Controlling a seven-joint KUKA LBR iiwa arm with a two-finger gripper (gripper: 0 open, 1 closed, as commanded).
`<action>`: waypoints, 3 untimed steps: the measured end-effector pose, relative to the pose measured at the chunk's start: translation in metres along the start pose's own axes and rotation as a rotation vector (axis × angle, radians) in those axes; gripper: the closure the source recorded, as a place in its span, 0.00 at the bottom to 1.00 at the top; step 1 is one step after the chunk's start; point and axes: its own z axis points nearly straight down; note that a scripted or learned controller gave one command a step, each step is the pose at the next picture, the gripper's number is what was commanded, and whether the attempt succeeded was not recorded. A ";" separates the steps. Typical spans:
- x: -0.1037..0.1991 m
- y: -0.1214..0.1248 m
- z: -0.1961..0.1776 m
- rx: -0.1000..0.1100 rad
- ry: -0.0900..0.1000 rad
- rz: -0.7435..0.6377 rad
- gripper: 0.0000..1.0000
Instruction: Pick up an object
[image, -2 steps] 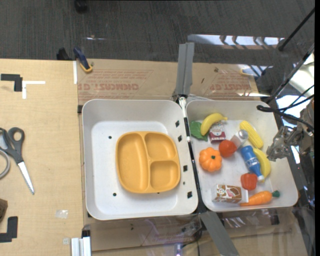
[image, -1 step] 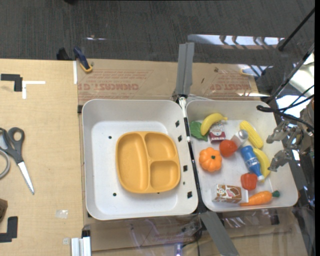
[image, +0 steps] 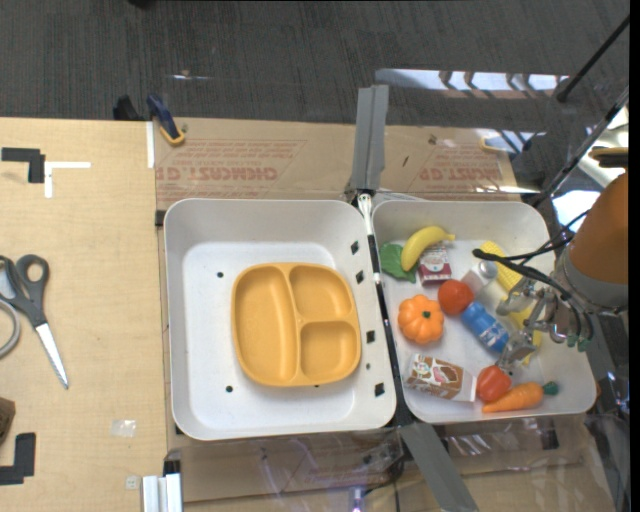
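The gripper (image: 522, 340) hovered low in the right bin (image: 455, 212), a blue bottle (image: 486, 326) just left of its fingers; their state was unclear.

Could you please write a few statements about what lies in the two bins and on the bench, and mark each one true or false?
1. The yellow divided plate lies in the left bin. True.
2. The banana lies on the plate. False: it lies in the right bin, near the far edge.
3. The small pumpkin is in the same bin as the carrot. True.
4. The scissors lie inside the left bin. False: they lie on the wooden bench, outside both bins.
5. The gripper is over the right bin. True.
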 end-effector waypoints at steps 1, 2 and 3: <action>0.026 0.045 -0.005 0.010 -0.021 0.201 0.00; -0.041 0.096 -0.001 0.000 -0.002 0.227 0.00; 0.011 0.032 0.000 0.001 0.002 0.266 0.00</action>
